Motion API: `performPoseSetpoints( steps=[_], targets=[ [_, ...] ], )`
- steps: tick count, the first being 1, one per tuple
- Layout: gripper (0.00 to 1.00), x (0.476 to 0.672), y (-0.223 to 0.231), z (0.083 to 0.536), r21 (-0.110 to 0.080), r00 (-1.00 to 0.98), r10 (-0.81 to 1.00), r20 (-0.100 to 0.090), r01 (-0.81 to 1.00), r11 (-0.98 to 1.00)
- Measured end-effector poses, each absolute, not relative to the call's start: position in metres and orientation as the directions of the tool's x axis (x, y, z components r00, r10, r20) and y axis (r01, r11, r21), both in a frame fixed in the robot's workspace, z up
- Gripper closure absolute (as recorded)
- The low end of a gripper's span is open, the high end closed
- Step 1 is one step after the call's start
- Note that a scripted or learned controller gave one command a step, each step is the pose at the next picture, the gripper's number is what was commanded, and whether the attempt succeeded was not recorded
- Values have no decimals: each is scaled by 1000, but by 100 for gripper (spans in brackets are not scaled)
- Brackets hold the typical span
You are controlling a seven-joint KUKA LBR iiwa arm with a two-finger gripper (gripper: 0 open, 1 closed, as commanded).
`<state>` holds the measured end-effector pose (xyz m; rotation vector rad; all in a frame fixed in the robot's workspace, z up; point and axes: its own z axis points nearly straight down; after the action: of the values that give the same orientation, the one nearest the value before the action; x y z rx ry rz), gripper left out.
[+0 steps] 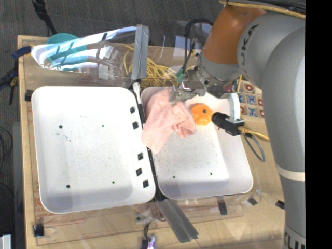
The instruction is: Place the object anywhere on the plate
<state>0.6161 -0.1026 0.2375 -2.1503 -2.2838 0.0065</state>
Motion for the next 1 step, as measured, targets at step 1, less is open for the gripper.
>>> performPoseSetpoints(
  steps=[1],
  targets=[
    [100,594,-34,263,-5,-192,981,1,981,192]
  ],
)
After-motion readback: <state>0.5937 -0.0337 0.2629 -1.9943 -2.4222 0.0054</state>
